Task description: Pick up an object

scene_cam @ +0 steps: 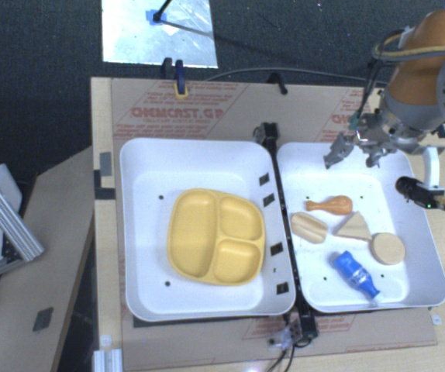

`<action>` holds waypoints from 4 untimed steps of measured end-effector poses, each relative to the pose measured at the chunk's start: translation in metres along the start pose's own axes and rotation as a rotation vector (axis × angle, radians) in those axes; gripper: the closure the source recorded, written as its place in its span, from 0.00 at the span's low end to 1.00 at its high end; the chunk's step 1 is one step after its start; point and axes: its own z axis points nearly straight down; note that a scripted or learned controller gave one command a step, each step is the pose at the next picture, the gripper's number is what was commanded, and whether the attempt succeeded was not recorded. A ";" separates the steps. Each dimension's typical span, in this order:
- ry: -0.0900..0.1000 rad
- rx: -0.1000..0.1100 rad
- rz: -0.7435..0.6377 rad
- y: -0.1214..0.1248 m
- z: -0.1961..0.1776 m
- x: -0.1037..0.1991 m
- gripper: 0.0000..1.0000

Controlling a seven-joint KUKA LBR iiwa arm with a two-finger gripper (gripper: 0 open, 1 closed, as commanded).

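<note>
While tool hangs spread, chicken leg lies below, apart

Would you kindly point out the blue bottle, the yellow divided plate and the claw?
blue bottle point(355, 273): camera view, middle of its body.
yellow divided plate point(193, 231): camera view, large left compartment.
claw point(356, 152): camera view, midway between its fingertips.

The scene was evenly and brightly lit from above. Glare was seen on the foil sheet far from the gripper; the image was slightly soft and grainy.
</note>
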 end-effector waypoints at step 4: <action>-0.001 -0.011 -0.001 -0.004 0.122 -0.004 0.00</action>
